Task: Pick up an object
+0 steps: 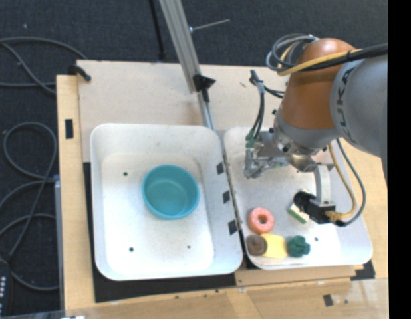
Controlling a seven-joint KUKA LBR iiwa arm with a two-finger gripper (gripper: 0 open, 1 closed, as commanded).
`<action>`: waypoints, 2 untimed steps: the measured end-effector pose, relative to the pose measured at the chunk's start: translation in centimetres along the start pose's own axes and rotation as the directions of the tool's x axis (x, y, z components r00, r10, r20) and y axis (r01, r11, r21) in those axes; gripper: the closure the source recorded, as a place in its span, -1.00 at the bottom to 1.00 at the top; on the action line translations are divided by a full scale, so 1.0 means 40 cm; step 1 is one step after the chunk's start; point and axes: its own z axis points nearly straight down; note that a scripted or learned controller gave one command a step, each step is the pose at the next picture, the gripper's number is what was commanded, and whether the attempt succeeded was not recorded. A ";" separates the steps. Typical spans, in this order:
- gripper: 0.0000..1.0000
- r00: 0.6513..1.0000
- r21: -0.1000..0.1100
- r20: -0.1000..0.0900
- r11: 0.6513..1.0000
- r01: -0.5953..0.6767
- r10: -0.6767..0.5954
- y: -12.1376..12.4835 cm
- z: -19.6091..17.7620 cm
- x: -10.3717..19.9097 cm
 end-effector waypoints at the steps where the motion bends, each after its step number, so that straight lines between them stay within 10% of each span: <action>1: 1.00 1.000 -0.001 -0.004 1.000 0.004 -0.004 -0.037 -0.027 0.129; 2: 1.00 1.000 -0.001 -0.003 1.000 -0.004 0.004 -0.075 0.006 0.245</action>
